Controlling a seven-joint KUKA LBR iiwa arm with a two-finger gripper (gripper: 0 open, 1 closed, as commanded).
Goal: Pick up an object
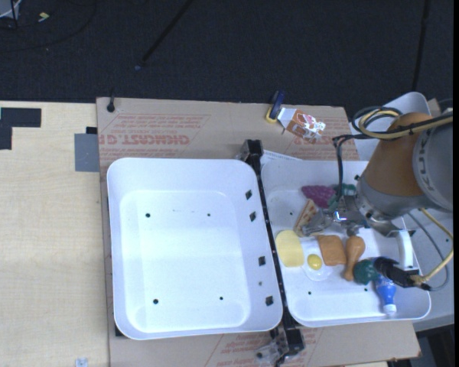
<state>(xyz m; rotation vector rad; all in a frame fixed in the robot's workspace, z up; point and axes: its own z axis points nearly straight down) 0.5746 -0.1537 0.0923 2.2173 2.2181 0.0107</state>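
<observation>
The right bin (344, 312) holds several small toys. A purple piece (317, 193) lies at the back, with a tan wedge (309, 222) just in front of it. Toward the front lie a yellow block (289, 248), a fried egg (314, 264), an orange bread piece (331, 249) and a drumstick (354, 251). A dark green piece (366, 271) and a blue bottle (386, 293) sit at the front right. My gripper (340, 209) is low in this bin, between the purple piece and the orange bread piece, right of the tan wedge.
The left bin (118, 205) sits beside the right one, with a black divider (264, 228) between them. A small printed packet (304, 125) and a blue-yellow item (275, 107) lie on the cardboard behind the bins. Cables loop around the arm (398, 167) at right.
</observation>
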